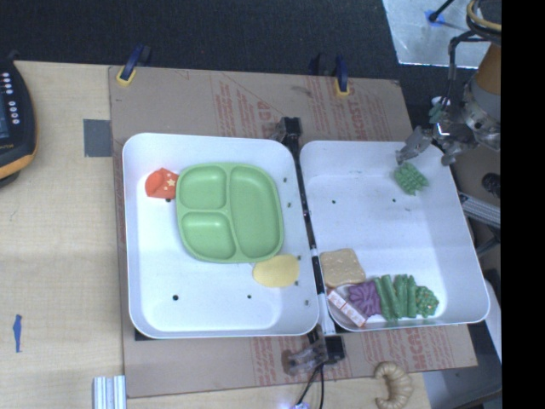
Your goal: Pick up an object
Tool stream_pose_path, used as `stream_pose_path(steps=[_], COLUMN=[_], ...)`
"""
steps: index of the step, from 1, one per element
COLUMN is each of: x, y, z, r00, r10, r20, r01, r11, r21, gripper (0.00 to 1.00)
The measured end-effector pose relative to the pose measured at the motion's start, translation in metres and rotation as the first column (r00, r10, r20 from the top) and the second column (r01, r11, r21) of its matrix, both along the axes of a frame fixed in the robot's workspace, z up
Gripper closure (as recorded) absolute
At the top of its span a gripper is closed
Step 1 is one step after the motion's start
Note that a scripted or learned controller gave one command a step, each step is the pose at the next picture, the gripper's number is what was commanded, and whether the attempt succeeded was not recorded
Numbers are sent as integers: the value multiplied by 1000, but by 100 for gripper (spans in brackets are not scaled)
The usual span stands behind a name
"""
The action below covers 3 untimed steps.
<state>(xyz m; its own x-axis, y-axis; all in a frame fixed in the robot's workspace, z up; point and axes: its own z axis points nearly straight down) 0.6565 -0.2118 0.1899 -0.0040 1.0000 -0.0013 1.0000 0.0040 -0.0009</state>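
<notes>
The gripper (pixel 432 149) hangs spread and unladen at the far right corner of the right white plastic bin (pixel 383 228), just beside the small green leafy toy (pixel 410 178). Approach step: next, lower over it and clench.

My gripper (pixel 430 146) hangs over the far right corner of the right bin (pixel 383 228), fingers spread, with a small green broccoli-like piece (pixel 410 178) lying just below it, not between them. Along that bin's near edge lie a tan bread slice (pixel 342 267), a purple item (pixel 364 297) and green beans (pixel 402 295). The left bin (pixel 149 254) holds a green divided plate (pixel 230 212), a red piece (pixel 161 183) touching its left edge and a yellow piece (pixel 277 271) at its near right corner
</notes>
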Motion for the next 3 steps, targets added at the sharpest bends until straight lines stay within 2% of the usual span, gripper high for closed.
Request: stream_pose_path(steps=[3], x=[0], y=[0], z=[0], r00=[1000], r10=[0], r20=[0], r01=[0], r11=[1000], r21=[0], gripper=[0])
